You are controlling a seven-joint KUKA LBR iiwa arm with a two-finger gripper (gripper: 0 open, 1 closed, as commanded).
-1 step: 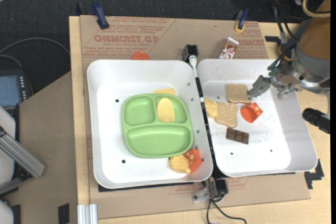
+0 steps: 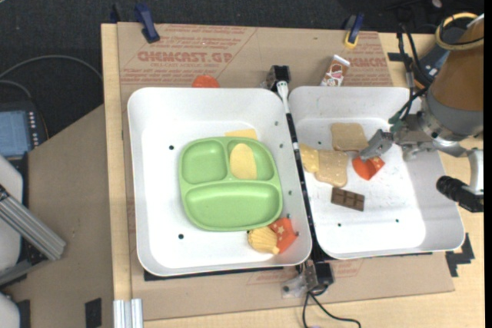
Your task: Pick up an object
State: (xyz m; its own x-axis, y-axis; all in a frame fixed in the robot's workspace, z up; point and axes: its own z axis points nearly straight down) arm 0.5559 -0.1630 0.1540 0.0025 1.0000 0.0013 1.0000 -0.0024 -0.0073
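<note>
Left bin [image 2: 154, 165]: green divided plate [image 2: 229, 184], yellow piece [image 2: 243, 161] inside. Right bin [image 2: 407, 234]: toast [image 2: 347, 137], chocolate bar [image 2: 347, 200], red piece [image 2: 367, 167] at gripper [image 2: 374, 150]. Finger state cannot be told.

**Count of things on the desk**

Two white bins: the left bin [image 2: 146, 165] and the right bin [image 2: 430, 230]. One green divided tray [image 2: 223, 200]. One brown chocolate bar [image 2: 347, 200]. One small carton [image 2: 335, 71] behind the bins. Two blue clamps [image 2: 146, 21] at the board's far edge. One red piece [image 2: 367, 167] in the right bin.
</note>
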